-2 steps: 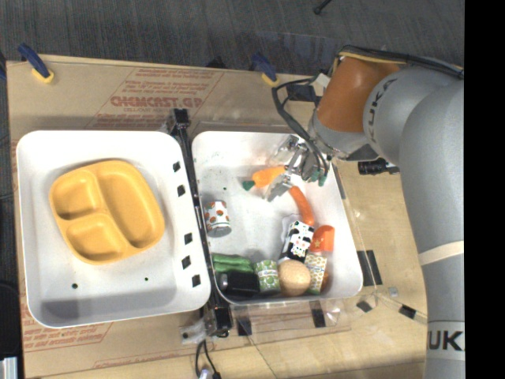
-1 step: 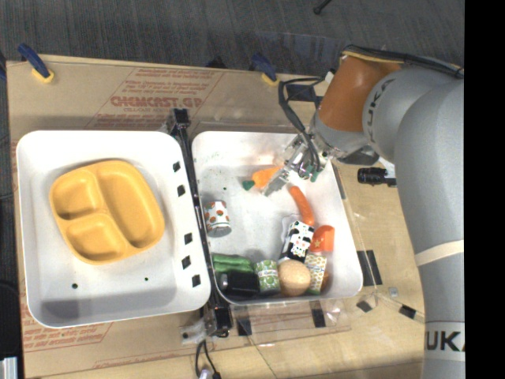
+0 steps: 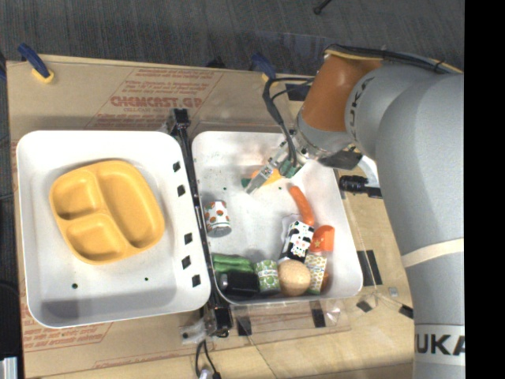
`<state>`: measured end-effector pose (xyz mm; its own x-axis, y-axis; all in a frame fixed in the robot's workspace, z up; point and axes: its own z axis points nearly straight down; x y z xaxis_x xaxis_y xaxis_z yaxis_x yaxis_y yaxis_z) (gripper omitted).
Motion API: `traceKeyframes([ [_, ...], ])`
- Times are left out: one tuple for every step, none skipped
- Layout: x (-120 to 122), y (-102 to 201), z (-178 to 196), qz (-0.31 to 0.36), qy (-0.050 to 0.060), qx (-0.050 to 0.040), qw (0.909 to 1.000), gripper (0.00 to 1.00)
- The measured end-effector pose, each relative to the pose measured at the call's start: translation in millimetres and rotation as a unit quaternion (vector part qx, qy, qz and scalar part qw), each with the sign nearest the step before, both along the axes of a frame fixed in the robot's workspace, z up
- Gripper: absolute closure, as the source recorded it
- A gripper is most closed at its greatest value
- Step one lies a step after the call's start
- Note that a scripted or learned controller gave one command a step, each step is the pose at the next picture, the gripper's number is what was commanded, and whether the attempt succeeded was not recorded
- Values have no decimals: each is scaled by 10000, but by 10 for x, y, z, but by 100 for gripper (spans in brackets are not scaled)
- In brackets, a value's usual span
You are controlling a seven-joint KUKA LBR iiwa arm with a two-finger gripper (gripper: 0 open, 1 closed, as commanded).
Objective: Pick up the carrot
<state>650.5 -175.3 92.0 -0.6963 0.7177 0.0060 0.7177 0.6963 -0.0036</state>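
Observation:
The carrot (image 3: 302,203) is a slim orange piece lying on the floor of the right bin (image 3: 237,152), near its right wall, pointing from upper left to lower right. My gripper (image 3: 264,178) hangs low over the bin's upper middle, just left of and above the carrot's upper end. A small yellow bit (image 3: 274,175) shows right at the gripper's tip. The carrot lies apart from the gripper, on the bin floor. The arm's orange band (image 3: 331,93) sits above the bin's far right corner.
The left bin (image 3: 47,290) holds a yellow divided plate (image 3: 106,210). In the right bin, a small patterned can (image 3: 217,215) lies at the left. Along the front wall crowd a green item (image 3: 230,264), a black one (image 3: 239,283), a beige ball (image 3: 293,277), a cow-patterned piece (image 3: 298,238) and a red-orange item (image 3: 322,239).

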Motion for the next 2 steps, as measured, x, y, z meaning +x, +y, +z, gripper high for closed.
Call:
traceKeyframes([
  [-104,0,-4,-842,33,-2,9964,0],
  [-92,6,105,-815,29,-3,9967,100],
])
